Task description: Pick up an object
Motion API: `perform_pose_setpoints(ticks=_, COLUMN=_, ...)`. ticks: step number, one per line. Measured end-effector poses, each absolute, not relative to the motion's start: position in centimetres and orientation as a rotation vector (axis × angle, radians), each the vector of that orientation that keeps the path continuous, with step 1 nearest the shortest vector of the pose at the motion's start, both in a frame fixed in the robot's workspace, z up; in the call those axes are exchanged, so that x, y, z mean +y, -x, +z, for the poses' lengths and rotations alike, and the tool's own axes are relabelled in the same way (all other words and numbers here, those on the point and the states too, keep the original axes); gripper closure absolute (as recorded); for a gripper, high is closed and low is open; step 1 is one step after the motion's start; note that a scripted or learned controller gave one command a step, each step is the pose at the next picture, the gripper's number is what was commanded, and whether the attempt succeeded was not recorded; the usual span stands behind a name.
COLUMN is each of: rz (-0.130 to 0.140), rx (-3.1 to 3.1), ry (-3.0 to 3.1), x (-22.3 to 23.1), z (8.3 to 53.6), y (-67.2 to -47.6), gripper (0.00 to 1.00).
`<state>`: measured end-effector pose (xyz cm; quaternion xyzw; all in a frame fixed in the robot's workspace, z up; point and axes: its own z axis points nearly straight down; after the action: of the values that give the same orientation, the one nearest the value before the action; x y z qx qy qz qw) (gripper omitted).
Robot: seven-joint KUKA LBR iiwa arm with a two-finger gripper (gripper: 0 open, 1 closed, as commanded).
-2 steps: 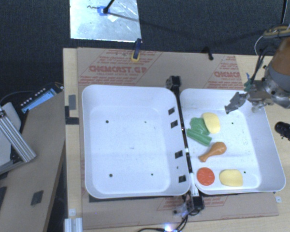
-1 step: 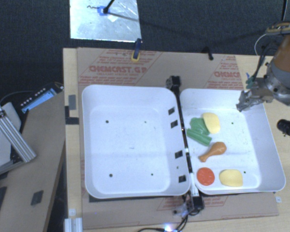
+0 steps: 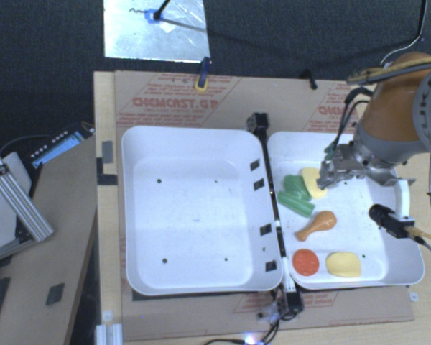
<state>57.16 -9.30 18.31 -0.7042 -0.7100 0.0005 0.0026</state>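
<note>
Reach step: gripper (image 3: 326, 178), finger state indiscernible, low over yellow toy piece (image 3: 313, 181) in right bin (image 3: 406, 264); next, close and lift.

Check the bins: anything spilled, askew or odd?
Nothing stands out. All toys sit inside the right bin: green piece, pale yellow piece, drumstick, red disc, yellow lump. The gripper hovers over the pale yellow piece.

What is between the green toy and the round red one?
In the camera view, the orange drumstick toy lies between the green toy above and the round red toy below, in the right bin.
</note>
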Motion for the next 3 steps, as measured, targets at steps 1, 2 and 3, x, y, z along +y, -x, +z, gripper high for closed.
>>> perform_pose_setpoints(ticks=1, rz=-0.01, rx=-2.231, ry=2.235, x=-15.6, z=29.0, y=-60.5, gripper=1.0)
perform_pose_setpoints(ticks=2, rz=-0.017, rx=-2.236, ry=2.235, x=-17.0, z=48.2, y=-54.6, gripper=1.0)
perform_pose_setpoints(ticks=3, rz=-0.01, rx=-2.24, ry=2.22, x=-15.6, z=53.9, y=-62.5, gripper=1.0)
